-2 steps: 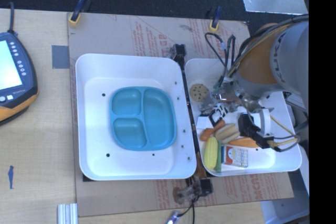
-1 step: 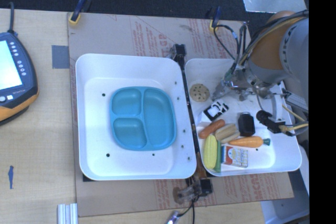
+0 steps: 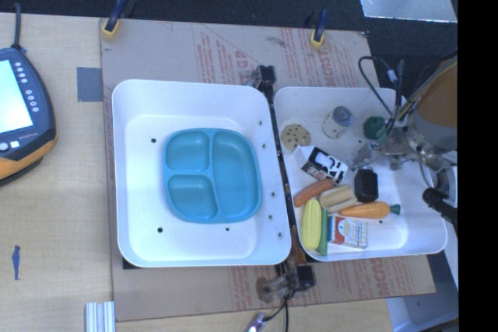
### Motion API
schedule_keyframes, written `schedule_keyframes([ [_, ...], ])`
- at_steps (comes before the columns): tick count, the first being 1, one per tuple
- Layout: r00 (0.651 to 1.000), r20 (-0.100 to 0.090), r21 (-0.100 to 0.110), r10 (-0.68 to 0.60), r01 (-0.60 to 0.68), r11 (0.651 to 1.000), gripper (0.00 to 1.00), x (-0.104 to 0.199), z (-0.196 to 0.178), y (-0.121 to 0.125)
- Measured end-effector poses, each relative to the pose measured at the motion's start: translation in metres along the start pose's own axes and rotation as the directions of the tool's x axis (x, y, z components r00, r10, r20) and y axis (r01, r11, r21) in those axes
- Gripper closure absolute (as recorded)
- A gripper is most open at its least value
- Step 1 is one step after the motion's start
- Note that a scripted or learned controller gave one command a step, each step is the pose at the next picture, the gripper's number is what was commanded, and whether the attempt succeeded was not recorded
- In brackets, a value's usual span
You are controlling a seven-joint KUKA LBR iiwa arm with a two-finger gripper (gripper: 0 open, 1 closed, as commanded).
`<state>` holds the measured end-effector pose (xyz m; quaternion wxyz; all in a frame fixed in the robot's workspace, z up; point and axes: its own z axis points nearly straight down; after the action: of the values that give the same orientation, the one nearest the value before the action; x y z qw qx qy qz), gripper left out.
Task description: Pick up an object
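Gripper [image 3: 387, 150], finger state indiscernible, hangs over the right white bin [image 3: 420, 243]. Black rounded block [image 3: 366, 184] lies just below-left; orange plastic carrot [image 3: 366, 209] beyond.

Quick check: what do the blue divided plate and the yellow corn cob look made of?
The blue divided plate looks like moulded plastic: even colour, rounded edges, matte with a soft sheen. The yellow corn cob is likely toy plastic or rubber: flat uniform yellow, green strip beside it. The picture is too coarse to be sure.
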<state>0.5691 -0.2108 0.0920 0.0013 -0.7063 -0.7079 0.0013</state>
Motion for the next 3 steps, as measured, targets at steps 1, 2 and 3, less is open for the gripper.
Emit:
schedule_keyframes([
  [1, 1.0, 0.0, 0.0, -0.003, 0.003, 1.0, 0.0, 0.018, 0.001, -0.057],
  [2, 1.0, 0.002, 0.001, -0.009, 0.009, 1.0, 1.0, 0.016, -0.01, -0.057],
  [3, 1.0, 0.0, 0.0, -0.005, 0.005, 1.0, 1.0, 0.106, 0.0, -0.007],
])
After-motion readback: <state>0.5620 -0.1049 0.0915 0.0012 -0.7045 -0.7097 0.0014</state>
